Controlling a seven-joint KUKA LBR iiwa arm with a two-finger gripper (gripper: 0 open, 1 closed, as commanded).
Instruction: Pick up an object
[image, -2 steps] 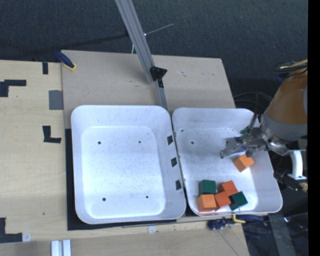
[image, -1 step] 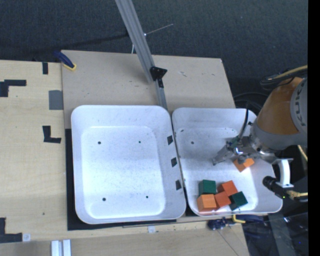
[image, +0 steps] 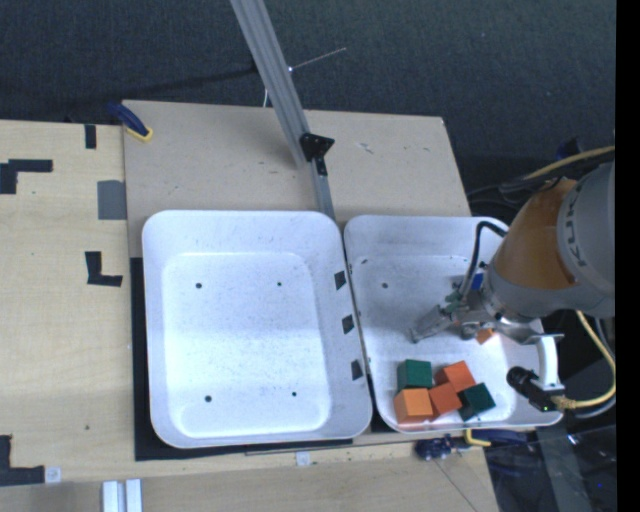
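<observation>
Blocks (image: 440, 390) cluster tightly at lower right of the right bin (image: 400, 250); the gripper (image: 432, 322), apparently empty with its spread unclear, may snag neighbours.

No readable text, label, brand, number or sign appears on anything.

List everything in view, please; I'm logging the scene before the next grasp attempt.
Shallow white plastic bins: 2, white, side by side on the bench; left bin, right bin.
Small green blocks: 2, dark green, right bin's near end.
Small orange blocks: 2 or 3, orange, packed among the green ones.
Wooden bench: 1, tan.
Slanted metal pole: 1, grey, above the bins.
Arm: 1, grey with orange band.
Gripper: 1, over the right bin.
</observation>
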